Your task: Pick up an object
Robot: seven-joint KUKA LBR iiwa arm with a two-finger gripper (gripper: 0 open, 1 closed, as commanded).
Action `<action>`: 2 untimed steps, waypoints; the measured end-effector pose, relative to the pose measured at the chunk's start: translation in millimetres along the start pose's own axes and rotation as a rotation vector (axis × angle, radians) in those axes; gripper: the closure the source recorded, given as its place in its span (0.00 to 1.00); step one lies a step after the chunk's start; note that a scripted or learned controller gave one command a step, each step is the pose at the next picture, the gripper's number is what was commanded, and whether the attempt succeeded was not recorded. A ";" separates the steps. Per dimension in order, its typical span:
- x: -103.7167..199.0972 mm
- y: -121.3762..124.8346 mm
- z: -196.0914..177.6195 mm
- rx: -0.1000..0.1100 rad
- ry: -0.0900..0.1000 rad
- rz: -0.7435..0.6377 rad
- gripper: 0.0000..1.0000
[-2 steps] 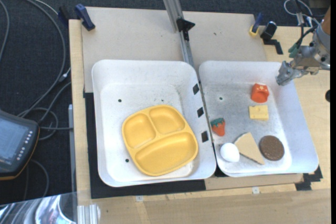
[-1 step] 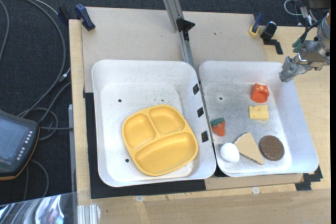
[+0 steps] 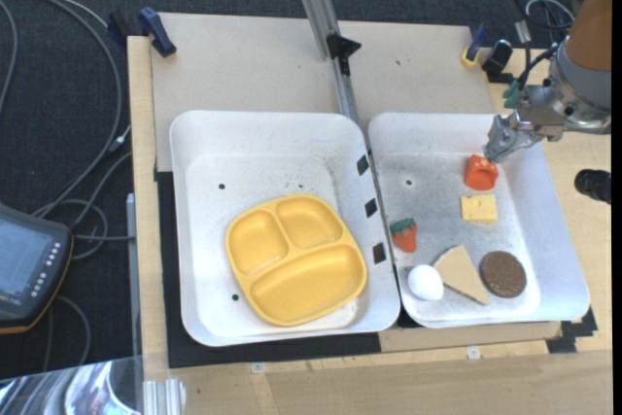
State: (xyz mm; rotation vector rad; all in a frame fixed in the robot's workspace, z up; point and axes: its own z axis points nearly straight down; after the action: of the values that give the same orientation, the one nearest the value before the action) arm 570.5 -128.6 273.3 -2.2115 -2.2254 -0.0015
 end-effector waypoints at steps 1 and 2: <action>60.5 -11.0 -1.1 0.001 0.000 -0.001 1.00; 116.9 -20.9 -3.2 0.001 0.000 -0.001 1.00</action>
State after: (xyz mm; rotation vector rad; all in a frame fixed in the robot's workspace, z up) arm 548.9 -11.9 277.0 -2.2094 -2.2261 0.0000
